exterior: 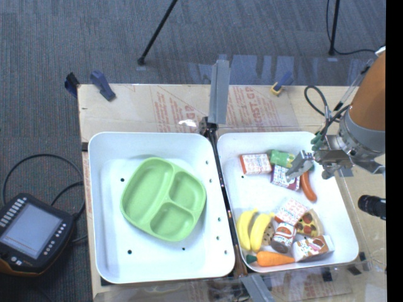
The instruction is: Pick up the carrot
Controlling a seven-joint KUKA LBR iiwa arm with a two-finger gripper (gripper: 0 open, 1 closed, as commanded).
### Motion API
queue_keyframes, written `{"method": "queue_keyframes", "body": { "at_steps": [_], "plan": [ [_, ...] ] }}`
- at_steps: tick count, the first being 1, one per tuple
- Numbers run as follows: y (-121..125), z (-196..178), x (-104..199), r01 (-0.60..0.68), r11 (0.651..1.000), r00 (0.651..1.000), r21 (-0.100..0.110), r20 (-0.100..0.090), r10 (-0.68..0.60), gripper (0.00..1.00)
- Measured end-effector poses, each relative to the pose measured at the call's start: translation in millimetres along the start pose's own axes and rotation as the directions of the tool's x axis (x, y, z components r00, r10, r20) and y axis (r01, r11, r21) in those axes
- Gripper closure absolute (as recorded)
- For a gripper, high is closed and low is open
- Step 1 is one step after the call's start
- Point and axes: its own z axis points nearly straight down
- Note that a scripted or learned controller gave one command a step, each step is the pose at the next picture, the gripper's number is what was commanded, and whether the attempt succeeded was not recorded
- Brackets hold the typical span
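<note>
Carrot (274, 258) unlabelled; bench (252, 102) print seemingly illegible.

Even, bright light; soft shadows; slightly grainy, mild blur.

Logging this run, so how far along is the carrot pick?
Nothing looks done: the carrot lies at the right bin's near edge, beside the bananas. The claw hovers over the bin's far half by the hot dog. Reaching, gripping and lifting remain.
</note>
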Motion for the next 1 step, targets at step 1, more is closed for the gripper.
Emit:
{"method": "queue_keyframes", "body": {
  "at_steps": [1],
  "plan": [
    [93.4, 86.4, 32.1, -0.011, 1.000, 1.000, 0.001, 0.000, 0.011, 0.00]
  ]
}}
